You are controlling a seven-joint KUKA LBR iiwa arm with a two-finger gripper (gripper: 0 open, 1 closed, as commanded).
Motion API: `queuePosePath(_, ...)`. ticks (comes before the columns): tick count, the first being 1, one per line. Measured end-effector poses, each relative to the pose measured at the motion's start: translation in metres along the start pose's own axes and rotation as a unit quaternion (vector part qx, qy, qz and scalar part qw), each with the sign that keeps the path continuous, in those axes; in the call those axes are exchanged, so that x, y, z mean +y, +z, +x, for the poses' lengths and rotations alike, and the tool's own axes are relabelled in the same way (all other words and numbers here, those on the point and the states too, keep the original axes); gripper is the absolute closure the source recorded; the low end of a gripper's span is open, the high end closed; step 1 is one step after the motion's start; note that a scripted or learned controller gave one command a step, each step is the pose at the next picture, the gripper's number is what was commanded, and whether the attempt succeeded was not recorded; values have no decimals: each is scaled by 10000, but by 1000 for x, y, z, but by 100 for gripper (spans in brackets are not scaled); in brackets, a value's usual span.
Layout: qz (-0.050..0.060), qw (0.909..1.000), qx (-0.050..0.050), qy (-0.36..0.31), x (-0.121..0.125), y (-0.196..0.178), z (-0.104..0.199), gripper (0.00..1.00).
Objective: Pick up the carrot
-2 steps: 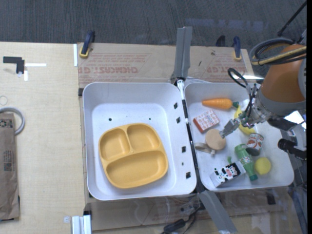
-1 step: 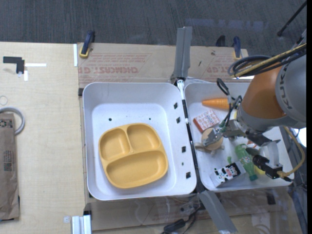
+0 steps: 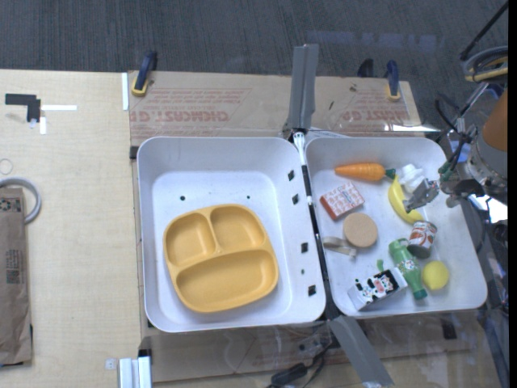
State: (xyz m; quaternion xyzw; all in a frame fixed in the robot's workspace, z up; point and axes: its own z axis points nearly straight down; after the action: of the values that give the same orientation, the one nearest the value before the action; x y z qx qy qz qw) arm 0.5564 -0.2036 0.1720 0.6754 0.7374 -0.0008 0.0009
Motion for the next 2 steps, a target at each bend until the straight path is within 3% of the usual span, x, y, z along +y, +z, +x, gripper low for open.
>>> queuePosePath(1,13,9993,10,-383,27,21,62,0)
queuePosePath(2,8,9985,6,-543,17,5,61,0)
